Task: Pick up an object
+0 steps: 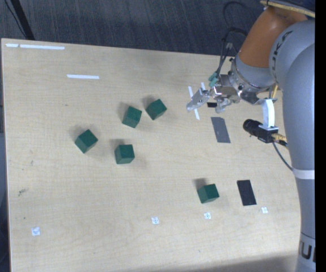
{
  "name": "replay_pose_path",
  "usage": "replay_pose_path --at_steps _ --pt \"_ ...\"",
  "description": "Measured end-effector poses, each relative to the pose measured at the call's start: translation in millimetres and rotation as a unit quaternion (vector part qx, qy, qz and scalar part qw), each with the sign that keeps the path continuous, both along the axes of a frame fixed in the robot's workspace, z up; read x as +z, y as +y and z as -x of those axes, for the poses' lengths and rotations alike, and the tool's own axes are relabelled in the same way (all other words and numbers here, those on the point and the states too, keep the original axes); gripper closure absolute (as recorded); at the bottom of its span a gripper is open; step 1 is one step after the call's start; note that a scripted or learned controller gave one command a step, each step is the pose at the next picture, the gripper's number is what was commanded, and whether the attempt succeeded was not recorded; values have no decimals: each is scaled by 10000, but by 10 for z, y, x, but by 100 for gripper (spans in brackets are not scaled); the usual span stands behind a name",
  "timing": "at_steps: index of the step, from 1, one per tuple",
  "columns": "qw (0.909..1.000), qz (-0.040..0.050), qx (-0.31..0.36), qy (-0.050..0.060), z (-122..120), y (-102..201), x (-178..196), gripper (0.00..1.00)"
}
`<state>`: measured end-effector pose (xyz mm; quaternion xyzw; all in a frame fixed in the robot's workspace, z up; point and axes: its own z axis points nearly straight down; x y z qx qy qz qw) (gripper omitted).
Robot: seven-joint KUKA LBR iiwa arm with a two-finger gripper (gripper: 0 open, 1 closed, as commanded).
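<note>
Nearest the camera, at the lower middle of the frame, lies one green cube (208,193) on the pale wooden board (83,220), with a black flat rectangle (246,192) just to its right. Four more green cubes (131,117) sit left of centre. At the upper right the metal gripper (199,102) hovers; its jaws look spread apart and hold nothing. A grey flat strip (221,130) lies below it.

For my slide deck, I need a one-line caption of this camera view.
Grey KUKA arm's gripper hovers over a light wooden bench bearing five green cubes, nearest one.
</note>
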<state>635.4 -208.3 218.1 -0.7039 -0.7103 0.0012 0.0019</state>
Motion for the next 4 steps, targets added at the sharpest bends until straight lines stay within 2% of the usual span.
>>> replay_pose_path --at_steps 1,2,3,4 --pt "9812 -8 1931 -7 -171 12 -1010 0" --pt "9541 -8 2993 -11 -220 756 -1251 0" --pt "9534 -4 3016 -14 -229 761 -1140 100" --pt "9639 1 2661 -25 -185 1712 -245 100"
